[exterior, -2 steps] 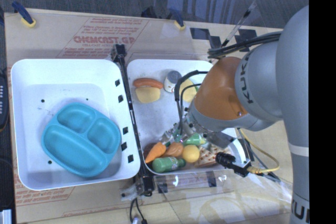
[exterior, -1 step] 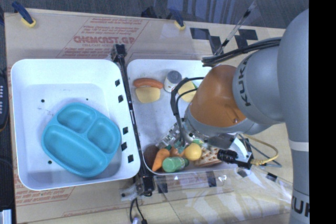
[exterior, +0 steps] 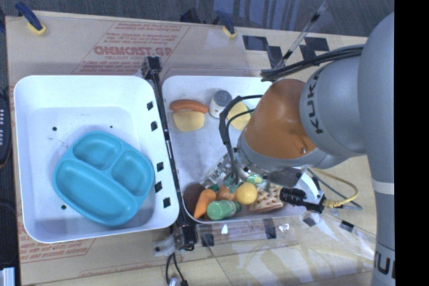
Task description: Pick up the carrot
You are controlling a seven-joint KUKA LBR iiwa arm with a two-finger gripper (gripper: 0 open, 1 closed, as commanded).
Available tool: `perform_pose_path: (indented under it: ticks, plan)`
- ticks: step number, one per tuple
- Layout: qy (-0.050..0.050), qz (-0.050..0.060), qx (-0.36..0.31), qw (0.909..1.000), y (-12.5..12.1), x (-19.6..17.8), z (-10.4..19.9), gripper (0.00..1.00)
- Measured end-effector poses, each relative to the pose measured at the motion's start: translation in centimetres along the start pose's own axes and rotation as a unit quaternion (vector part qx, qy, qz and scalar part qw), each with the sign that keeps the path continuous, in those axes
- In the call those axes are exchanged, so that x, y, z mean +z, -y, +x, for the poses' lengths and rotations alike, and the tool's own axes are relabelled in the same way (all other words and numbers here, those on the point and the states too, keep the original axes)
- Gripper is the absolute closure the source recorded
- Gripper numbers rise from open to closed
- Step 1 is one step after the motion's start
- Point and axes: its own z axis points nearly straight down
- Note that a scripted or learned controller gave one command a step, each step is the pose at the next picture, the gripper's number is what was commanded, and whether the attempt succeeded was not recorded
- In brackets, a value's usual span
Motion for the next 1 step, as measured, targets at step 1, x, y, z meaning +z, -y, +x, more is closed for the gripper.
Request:
perform_pose_path:
  ticks: [1]
  plan:
    - [-0.001,0.000,-0.005,1.0000,-0.14,-0.98,-0.06,1.00]
